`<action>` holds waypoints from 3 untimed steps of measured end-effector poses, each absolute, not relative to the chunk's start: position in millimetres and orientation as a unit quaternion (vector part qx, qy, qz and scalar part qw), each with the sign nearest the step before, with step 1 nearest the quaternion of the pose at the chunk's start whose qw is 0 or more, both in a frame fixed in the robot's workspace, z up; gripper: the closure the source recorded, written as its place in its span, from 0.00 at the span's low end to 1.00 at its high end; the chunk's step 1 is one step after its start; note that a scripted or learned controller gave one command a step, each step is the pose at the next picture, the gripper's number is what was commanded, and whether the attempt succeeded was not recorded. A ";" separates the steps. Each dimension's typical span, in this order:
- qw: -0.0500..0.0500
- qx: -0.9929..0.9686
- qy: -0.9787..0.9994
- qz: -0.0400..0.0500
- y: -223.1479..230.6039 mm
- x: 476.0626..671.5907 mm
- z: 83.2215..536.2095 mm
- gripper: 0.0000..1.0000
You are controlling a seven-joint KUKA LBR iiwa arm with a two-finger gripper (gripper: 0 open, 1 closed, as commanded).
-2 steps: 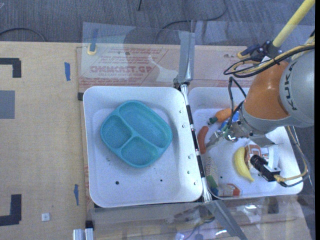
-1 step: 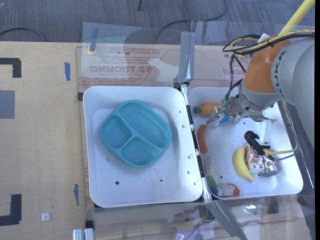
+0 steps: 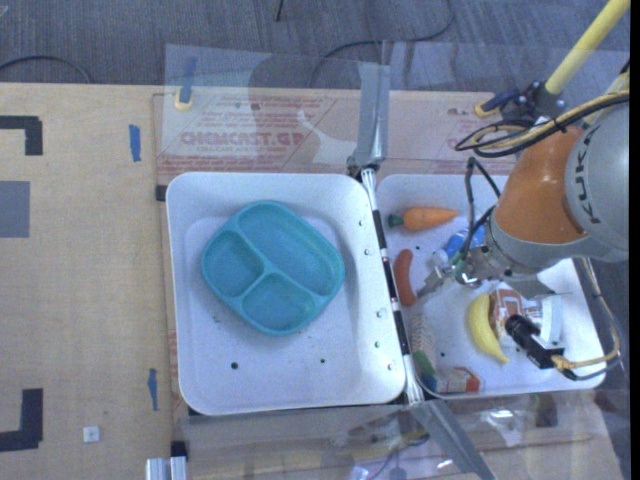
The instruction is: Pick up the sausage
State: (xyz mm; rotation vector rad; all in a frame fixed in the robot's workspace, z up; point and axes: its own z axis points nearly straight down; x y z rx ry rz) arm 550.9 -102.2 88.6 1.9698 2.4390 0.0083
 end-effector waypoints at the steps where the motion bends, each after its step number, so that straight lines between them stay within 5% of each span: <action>1: 0.004 0.700 0.714 0.002 -99.7 571.1 88.2 0.00; 2: 0.004 0.775 0.632 0.003 -94.5 552.2 88.4 0.00; 3: 0.000 0.756 0.654 0.000 -88.5 557.8 184.7 0.00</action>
